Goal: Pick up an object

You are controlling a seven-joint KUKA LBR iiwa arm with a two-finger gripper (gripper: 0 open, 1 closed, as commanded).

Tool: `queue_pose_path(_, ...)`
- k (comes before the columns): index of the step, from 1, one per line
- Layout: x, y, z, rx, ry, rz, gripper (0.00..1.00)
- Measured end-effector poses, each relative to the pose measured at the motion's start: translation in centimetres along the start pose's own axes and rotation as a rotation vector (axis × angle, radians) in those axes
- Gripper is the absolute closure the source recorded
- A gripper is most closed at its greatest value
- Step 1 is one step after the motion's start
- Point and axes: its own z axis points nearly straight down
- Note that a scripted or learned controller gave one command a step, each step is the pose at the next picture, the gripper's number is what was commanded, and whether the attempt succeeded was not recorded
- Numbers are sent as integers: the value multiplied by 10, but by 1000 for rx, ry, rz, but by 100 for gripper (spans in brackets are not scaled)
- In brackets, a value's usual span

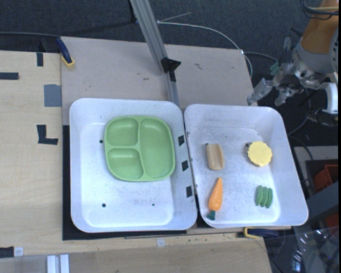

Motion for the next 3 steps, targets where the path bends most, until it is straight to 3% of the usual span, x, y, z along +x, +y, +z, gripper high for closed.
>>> queue_pose_path(1,0,0,0,1,0,0,0)
queue_pose_path(3,12,6,110,8,0,1,0)
